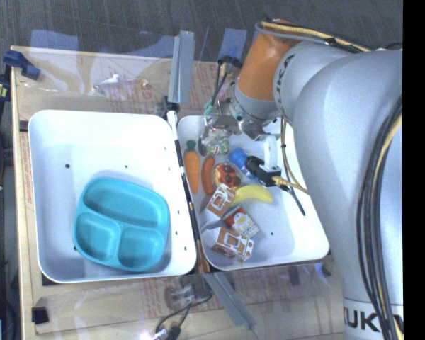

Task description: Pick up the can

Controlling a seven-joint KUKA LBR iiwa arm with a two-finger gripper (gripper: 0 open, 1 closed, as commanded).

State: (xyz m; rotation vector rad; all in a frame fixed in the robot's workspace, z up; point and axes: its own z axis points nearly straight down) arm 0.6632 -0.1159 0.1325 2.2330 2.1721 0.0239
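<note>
- Nearest the camera, at the front of the right bin [308, 243], we see small printed cartons [232, 243] lying in a loose cluster, with bare white floor to their right.
- Just behind the cartons, still in that bin, a banana [253, 194] lies crosswise, a red fruit [225, 175] sits beside it, and a carrot [191, 172] runs lengthwise along the bin's left wall.
- To the left of the right bin, the left bin [49, 190] carries a blue divided tray [122, 223], well apart from the work.
- At the far-left corner of the right bin we make out a small greenish, shiny cylinder, which we judge to be the can [214, 146]; whether it stands or lies we cannot tell.
- The claw [219, 127] hangs directly over that can, on its far side; how wide it stands, and whether it grips anything, we cannot tell, as the wrist hides it.
- We judge the room tight: the bin's corner walls hem the can on two sides, and the carrot tip lies just in front, so a straight drop looks safest.
- Beyond the bin, the worktop [92, 69] lies open.
</note>
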